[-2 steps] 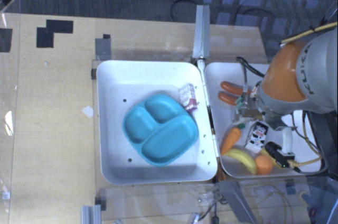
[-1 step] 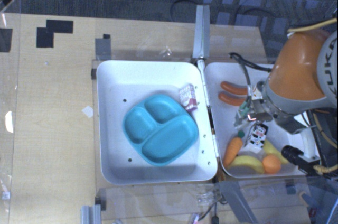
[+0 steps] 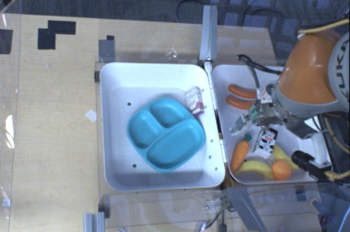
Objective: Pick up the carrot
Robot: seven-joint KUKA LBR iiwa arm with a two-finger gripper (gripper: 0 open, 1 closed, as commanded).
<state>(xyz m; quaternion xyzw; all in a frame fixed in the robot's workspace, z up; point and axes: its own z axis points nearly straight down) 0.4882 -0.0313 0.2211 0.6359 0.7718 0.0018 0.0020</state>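
- Pale wooden bench under the camera, dark carpet beyond its far edge, black cables looping across that carpet.
- Two shallow white bins side by side: left bin carries a blue divided plate, tilted at an angle, with a small crumpled wrapper touching the plate's far right corner.
- Over to the right bin, and it's crowded: two sausages lying one behind the other near the far wall.
- And the carrot lies near the front left of that bin, slanted, its green top pointing up toward the gripper.
- A banana sits just beside the carrot's lower end, an orange fruit touching the banana's right end, and a small black-and-white carton stands just behind them.
- Arm comes in from the right, its orange band large over the bin.
- Gripper hangs low just above the carrot's green top, close beside it; nothing visibly caught in it, and how wide it stands, I cannot tell from this angle.
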